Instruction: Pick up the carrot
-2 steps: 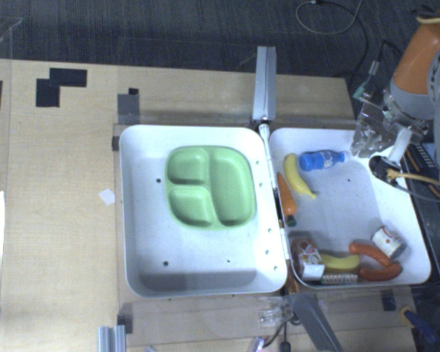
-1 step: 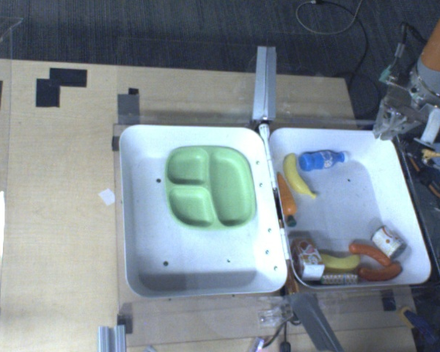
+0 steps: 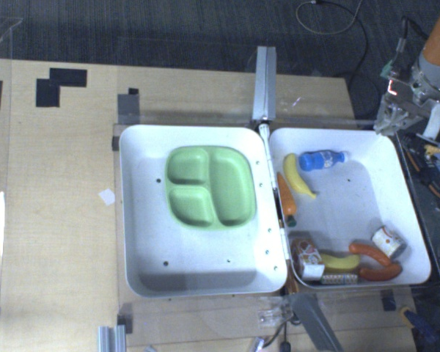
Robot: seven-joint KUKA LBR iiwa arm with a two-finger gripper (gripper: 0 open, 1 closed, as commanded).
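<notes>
The carrot [image 3: 285,193] is a slim orange stick with a dark green end. It lies along the left wall of the right bin [image 3: 407,196], pointing front to back. My gripper [image 3: 408,122] hangs over the back right corner of that bin, far to the right of the carrot. It stands open with nothing between its fingers.
A yellow banana [image 3: 299,176] lies just right of the carrot, with a blue bottle [image 3: 323,159] behind it. Along the front wall sit a small packet [image 3: 308,255], a second banana [image 3: 339,261], two red sausages [image 3: 380,272] and a can [image 3: 389,240]. A green divided plate [image 3: 209,185] sits in the left bin [image 3: 139,270].
</notes>
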